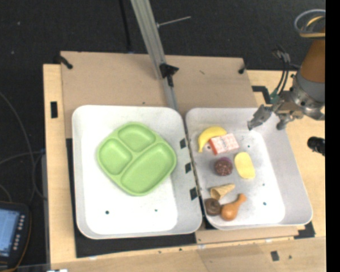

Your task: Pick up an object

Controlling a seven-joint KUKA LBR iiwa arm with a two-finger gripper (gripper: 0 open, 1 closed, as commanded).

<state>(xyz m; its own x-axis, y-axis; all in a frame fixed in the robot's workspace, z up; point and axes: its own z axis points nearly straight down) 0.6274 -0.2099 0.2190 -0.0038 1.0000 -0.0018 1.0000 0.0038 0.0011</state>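
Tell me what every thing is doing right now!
gripper: open, holding nothing, above the right bin's far edge
green plate: flat in the left bin
banana: lying against the red-and-white carton
yellow piece: lying flat
brown ball: resting alone

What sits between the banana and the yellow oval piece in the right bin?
In the camera view, the small red-and-white carton lies between the banana and the yellow oval piece.

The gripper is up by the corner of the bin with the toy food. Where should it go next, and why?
Probably a short move inward and down toward the banana. The gripper hangs at the right bin's far edge with nothing between its spread fingers, and the banana is the nearest item.
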